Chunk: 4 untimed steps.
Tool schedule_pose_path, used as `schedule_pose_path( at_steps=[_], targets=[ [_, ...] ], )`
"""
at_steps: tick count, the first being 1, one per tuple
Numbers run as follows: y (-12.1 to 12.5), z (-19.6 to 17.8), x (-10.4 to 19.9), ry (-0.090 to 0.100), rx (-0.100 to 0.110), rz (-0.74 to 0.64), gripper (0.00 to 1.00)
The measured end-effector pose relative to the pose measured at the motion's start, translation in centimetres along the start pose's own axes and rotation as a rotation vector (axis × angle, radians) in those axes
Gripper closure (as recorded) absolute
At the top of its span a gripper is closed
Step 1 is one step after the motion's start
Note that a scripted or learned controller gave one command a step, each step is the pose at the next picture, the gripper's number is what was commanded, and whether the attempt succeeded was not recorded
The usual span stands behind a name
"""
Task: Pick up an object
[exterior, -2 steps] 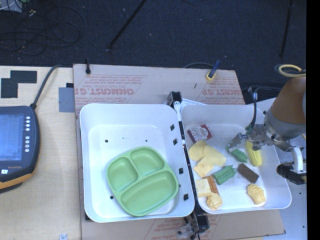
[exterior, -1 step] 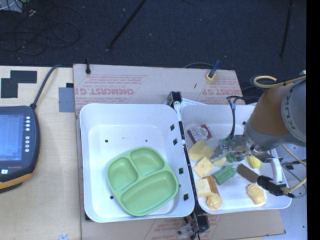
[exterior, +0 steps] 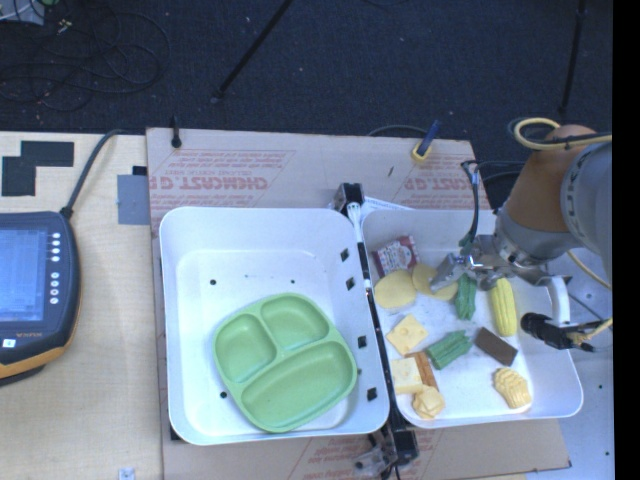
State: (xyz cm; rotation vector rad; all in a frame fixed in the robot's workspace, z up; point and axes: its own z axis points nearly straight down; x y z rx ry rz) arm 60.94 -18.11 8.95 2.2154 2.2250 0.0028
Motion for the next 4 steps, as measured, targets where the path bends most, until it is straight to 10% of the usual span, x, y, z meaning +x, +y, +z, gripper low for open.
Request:
schedule_pose_path(
  at_steps=[1,2,4],
  targets=[
    [-0.2,-1.0,0.1,0.003,0.003,-0.001,1.00],
    [-8.5,-8.3,4.4,0.003,0.007,0.005,1.00],
    [-9.9,-15.3,17.6,0.003,0.002,-0.003,1.00]
  ],
)
